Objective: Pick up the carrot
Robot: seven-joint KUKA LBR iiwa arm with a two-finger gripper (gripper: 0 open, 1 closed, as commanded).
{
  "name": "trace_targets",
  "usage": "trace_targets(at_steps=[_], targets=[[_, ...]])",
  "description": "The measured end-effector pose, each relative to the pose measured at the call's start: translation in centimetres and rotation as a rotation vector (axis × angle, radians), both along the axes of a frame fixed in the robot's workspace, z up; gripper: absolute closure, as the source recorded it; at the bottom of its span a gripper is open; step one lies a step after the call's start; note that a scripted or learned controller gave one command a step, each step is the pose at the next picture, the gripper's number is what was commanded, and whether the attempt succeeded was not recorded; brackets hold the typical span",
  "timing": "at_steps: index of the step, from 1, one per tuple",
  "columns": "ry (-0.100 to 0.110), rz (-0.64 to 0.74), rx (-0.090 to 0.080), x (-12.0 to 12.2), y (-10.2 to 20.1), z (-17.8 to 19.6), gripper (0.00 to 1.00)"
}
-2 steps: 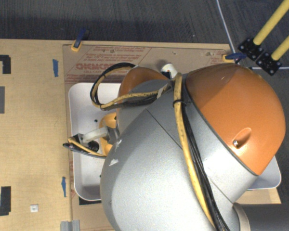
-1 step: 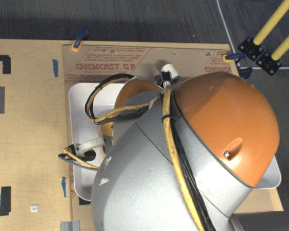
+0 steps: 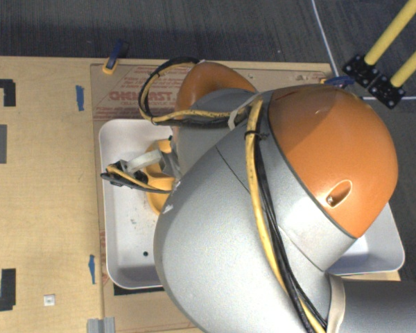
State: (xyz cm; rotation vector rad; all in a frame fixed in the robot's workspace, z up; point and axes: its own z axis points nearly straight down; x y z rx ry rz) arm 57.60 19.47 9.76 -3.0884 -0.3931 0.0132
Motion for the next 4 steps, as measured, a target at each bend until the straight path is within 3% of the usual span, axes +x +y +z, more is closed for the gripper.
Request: trace_targets(at_steps=[1,2,3,4], targets=[[0.000,0.000,0.000,0.0,0.0,0.0,0.00],[0.005,-0.017,-0.021,8.1,3.3,4.7,0.00],[-0.009,-0.053,-0.026,5.3,0.8,5.8,0.00],[-0.018,-0.045,-0.019,0.5,-1.8,0.7,0.00]])
